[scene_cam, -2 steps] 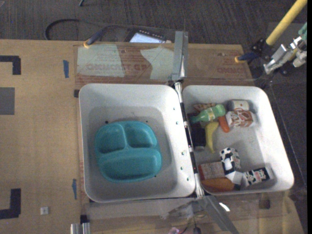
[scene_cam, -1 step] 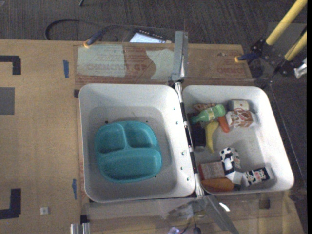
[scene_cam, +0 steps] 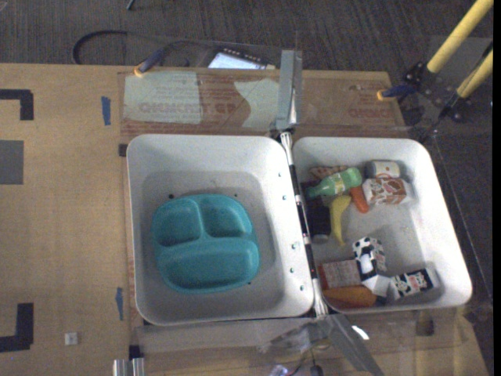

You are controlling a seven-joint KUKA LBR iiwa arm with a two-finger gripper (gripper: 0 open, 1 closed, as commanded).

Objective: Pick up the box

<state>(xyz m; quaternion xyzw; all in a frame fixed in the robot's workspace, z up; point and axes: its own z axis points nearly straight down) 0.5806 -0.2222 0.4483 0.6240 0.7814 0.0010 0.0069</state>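
Box first: the likeliest one, a flat reddish box (scene_cam: pixel 340 272), is lying in the near part of the right bin (scene_cam: pixel 450 233), close to the wall that is dividing the two bins. An orange item (scene_cam: pixel 350 296) is touching its near edge and a cow-patterned carton (scene_cam: pixel 368 254) is leaning on its far right corner, so you are working in a crowd. A second cow-patterned carton (scene_cam: pixel 412 283) is lying just to the right of them.

You are best coming straight down, spanning the box's short sides and keeping clear of both the dividing wall and the leaning carton. Whether the pincer is standing wide or narrow, I cannot tell, so you are checking that before descending.

Farther back, a yellow banana (scene_cam: pixel 340 214) and a green bottle (scene_cam: pixel 337 184) are lying near the divider. Beside them a white and red package (scene_cam: pixel 387 193) is sitting; it may also count as a box, and it is less hemmed in. The teal plate (scene_cam: pixel 205 241) in the left bin (scene_cam: pixel 141 210) is playing no part.
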